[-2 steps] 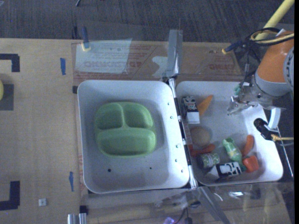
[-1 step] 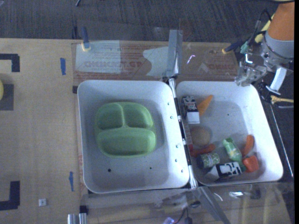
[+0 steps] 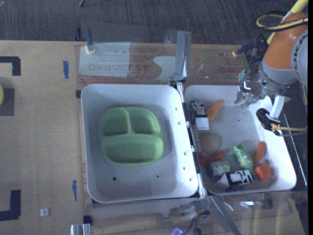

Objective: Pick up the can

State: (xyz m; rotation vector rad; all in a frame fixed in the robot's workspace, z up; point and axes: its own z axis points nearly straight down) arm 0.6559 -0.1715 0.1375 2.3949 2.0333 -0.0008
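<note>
Grey links and the orange band of my arm (image 3: 288, 48) come in from three o'clock in the camera view, bent down over the upper right corner of the right bin (image 3: 288, 177). My tool (image 3: 243, 98) hangs at about one o'clock of that bin, above its rim; whether it is clenched or released I cannot tell, it is too small and blurred. Nothing shows between its tips.

Both bins are shallow, white, smooth plastic with rounded corners, side by side on the pale wooden bench (image 3: 39, 146). The left bin (image 3: 93, 180) carries a green divided plate (image 3: 131, 135), matte, with three compartments.

The can (image 3: 219, 168) lies on its side at about six o'clock in the right bin, a short cylinder, dark with a green label, well apart from my tool. Just beside it at four o'clock lies a black-and-white box (image 3: 239, 177). A round brownish potato-like lump (image 3: 209, 142) sits at its eleven o'clock. An orange wedge (image 3: 214, 109) and a small dark-and-white carton (image 3: 198, 114) lie near the bin's upper left.
</note>
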